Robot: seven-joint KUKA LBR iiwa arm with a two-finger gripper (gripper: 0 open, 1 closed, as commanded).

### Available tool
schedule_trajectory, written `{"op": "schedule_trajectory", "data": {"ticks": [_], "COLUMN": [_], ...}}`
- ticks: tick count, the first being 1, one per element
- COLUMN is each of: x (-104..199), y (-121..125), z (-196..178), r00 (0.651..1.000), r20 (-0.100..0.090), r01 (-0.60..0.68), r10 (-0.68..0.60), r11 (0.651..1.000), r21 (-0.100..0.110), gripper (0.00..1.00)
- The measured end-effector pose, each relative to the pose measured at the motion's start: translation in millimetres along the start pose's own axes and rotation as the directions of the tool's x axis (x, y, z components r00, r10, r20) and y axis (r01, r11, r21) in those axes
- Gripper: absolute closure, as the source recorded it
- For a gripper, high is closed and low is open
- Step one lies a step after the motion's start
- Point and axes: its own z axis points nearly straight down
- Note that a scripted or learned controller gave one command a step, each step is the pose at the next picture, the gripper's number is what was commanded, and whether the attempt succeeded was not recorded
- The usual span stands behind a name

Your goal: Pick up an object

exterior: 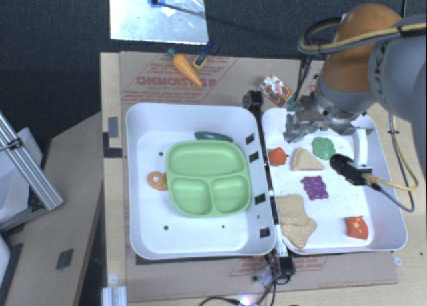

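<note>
My gripper (295, 131) hangs over the back left part of the right bin (383, 198), just above the floor. Right in front of it lie a red-orange piece (277, 157) and a tan sandwich wedge (305, 159). A green leafy piece (323, 147) sits to its right. Further forward are a purple grape bunch (314, 187), two tan bread slices (291, 210) and a red-orange block (357, 227). A white stick (361, 145) lies by the right wall. Nothing shows as held by the gripper.
The left bin (143, 165) bears a green divided plate (205, 178), an orange ring (157, 181) and a dark green piece (212, 136) behind the plate. Behind the bins, a toy carrot (187, 69) and a small red-white packet (275, 89) lie on cardboard.
</note>
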Motion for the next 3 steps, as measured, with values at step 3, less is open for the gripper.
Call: {"op": "schedule_trajectory", "data": {"ticks": [3], "x": [119.3], "y": [50.1], "z": [12.4], "r00": [1.000], "r20": [0.001], "r01": [-0.003], "r10": [0.003], "r11": [1.000], "r21": [0.001], "gripper": [1.00]}}
